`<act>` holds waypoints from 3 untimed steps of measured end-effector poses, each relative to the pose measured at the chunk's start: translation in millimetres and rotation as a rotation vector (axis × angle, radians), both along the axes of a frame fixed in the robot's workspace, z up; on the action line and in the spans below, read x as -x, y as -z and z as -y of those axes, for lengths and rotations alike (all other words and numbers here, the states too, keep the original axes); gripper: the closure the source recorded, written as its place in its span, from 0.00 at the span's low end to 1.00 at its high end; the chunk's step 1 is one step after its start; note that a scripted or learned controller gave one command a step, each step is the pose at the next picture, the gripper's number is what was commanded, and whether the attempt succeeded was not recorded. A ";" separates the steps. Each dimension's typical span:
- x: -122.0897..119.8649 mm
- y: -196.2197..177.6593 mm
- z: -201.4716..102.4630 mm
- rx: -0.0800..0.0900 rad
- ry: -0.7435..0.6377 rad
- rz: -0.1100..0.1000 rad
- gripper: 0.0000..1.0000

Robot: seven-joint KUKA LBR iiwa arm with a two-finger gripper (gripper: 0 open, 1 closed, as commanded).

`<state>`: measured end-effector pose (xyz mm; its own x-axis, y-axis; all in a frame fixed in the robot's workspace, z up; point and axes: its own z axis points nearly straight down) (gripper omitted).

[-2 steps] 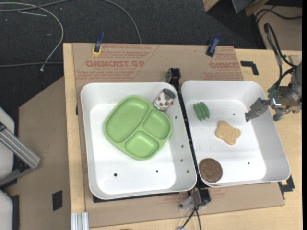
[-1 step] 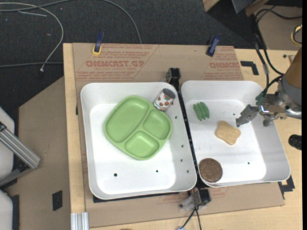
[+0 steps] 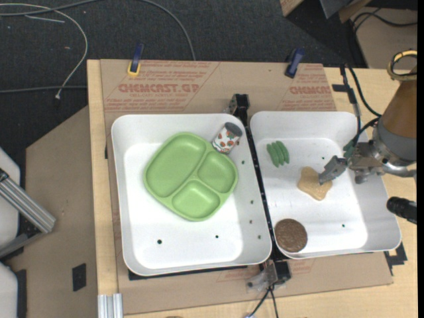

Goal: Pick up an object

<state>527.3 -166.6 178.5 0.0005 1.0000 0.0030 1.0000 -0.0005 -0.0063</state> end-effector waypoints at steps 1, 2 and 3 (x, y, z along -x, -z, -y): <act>-6.6 47.1 3.9 0.000 0.000 0.000 0.00; -8.0 33.0 4.1 0.002 -0.001 0.007 1.00; -12.9 -11.0 1.5 0.004 -0.002 0.011 1.00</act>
